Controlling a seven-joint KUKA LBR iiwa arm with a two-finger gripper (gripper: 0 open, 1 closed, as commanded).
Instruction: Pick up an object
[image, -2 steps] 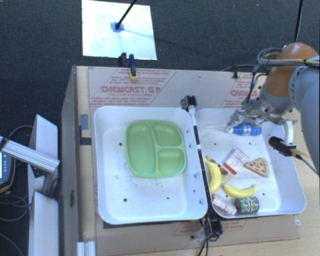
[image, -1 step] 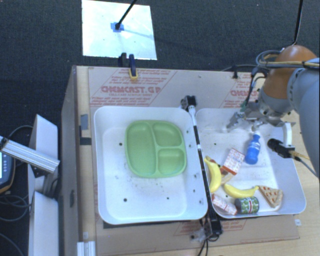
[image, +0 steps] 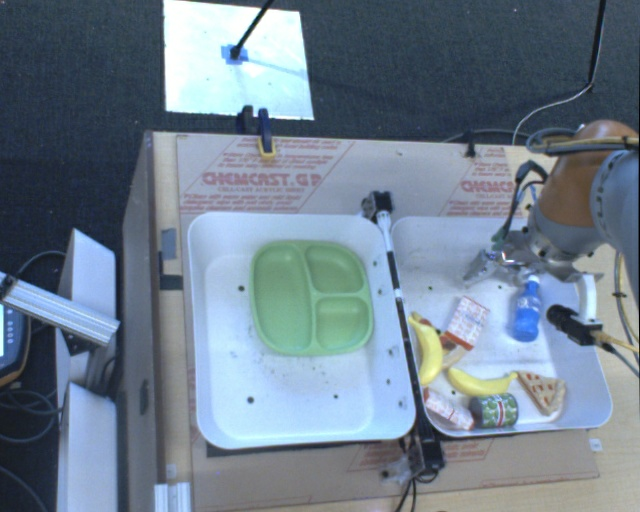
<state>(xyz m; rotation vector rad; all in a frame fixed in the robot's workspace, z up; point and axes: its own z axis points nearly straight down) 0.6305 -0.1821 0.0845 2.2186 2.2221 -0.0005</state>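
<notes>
arm (image: 590, 190) cut off at right edge

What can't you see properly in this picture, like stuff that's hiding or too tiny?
- Gripper, camera view: small and seen from above, so its fingers' state is unclear.
- Small can: label too small to read.
- Red and white packet: print too small to read.
- Bananas: one partly tucked against the bin's left wall and under the packet.
- Arm: cut off by the right edge.
</notes>
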